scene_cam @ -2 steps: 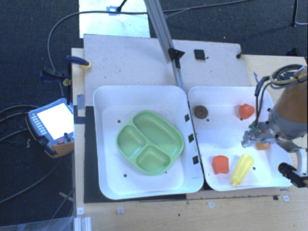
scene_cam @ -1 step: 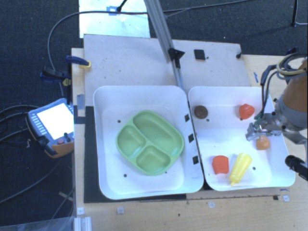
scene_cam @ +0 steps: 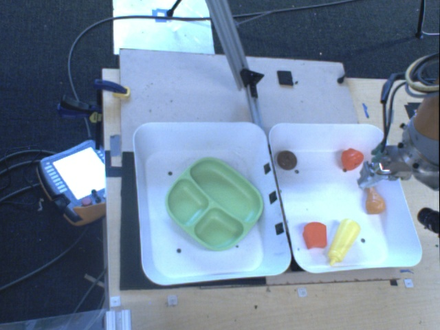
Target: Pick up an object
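Right bin (scene_cam: 405,243) holds pincer (scene_cam: 371,176), partly hiding orange object (scene_cam: 375,202)

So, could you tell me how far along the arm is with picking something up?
Nothing looks picked up yet. The claw is low over the right bin, just above a small orange piece near the right wall; whether it grips it I cannot tell. The yellow bottle, red cup, red-orange piece and brown disc lie in that bin; the green tray sits in the left one. Grasping and lifting remain.
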### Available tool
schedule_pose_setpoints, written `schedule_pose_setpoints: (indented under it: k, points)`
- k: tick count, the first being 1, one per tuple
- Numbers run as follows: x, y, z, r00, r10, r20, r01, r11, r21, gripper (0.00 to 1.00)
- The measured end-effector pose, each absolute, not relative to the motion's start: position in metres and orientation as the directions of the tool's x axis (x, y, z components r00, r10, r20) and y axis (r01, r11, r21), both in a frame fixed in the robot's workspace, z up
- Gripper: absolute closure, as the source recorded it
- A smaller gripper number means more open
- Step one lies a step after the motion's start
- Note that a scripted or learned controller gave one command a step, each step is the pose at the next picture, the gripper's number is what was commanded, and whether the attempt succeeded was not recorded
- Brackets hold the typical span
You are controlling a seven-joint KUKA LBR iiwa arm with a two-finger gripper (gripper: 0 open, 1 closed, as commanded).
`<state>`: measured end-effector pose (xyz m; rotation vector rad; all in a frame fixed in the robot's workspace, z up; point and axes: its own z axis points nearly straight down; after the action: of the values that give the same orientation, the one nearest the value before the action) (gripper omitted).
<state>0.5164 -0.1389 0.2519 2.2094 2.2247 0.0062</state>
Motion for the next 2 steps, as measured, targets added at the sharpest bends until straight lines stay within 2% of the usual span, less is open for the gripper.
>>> schedule_pose_setpoints:
  k: [1, 2]
  points:
    - [0.521, -0.092, 0.25, -0.01, 1.0, 0.001, 1.0, 0.01, 0.002, 1.0]
    - [0.534, -0.034, 0.254, -0.011, 1.0, 0.002, 1.0, 0.011, 0.003, 1.0]
